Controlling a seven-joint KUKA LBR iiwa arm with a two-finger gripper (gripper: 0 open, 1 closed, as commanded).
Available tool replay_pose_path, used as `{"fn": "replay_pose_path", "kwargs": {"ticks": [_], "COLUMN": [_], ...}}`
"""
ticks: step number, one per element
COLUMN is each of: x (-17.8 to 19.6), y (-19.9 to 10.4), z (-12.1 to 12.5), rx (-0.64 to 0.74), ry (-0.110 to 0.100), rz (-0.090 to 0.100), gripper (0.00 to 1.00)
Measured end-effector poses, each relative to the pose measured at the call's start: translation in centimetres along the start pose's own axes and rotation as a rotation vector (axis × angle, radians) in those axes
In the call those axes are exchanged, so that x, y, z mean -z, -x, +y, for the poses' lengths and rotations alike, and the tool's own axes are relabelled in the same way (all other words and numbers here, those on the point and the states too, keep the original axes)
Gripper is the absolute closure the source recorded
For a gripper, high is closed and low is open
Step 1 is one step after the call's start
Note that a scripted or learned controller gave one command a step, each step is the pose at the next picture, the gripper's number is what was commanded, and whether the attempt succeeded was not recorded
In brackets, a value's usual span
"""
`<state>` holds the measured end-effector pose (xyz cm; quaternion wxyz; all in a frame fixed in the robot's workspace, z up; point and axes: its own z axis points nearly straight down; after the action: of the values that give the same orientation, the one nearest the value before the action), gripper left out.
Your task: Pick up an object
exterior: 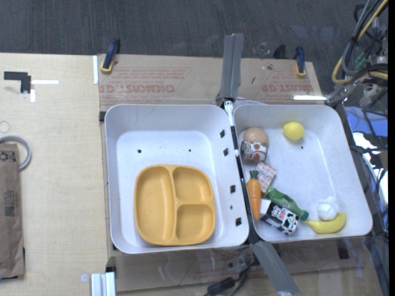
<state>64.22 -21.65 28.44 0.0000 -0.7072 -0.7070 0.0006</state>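
The right bin (321,159) holds several small objects. A yellow lemon (294,131) lies near its far wall. To the left of the lemon sits a round brown-and-white item (253,143). An orange carrot (254,195) lies along the left wall, with a small checked packet (266,176) beside it. A green bottle (285,203) rests over a black-and-white carton (281,218) near the front. In the front right corner a banana (327,224) curves under a small white lump (327,207).
The left bin (160,131) holds a yellow divided plate (175,204). Both bins stand on cardboard (166,79) held by blue clamps (111,54). Cables (364,48) hang at the far right. A brown paper bag (11,208) lies on the bench at the left.
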Motion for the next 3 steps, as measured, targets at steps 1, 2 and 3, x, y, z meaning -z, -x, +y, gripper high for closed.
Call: {"fn": "replay_pose_path", "kwargs": {"ticks": [1, 2, 3], "x": [0.8, 9.7, 15.7], "y": [0.0, -9.0, -6.3], "z": [0.1, 1.7, 1.7], "rx": [0.003, 0.021, 0.002], "ry": [-0.001, 0.0, -0.001], "rz": [-0.003, -0.001, -0.002], "gripper": [1.0, 1.0, 1.0]}}
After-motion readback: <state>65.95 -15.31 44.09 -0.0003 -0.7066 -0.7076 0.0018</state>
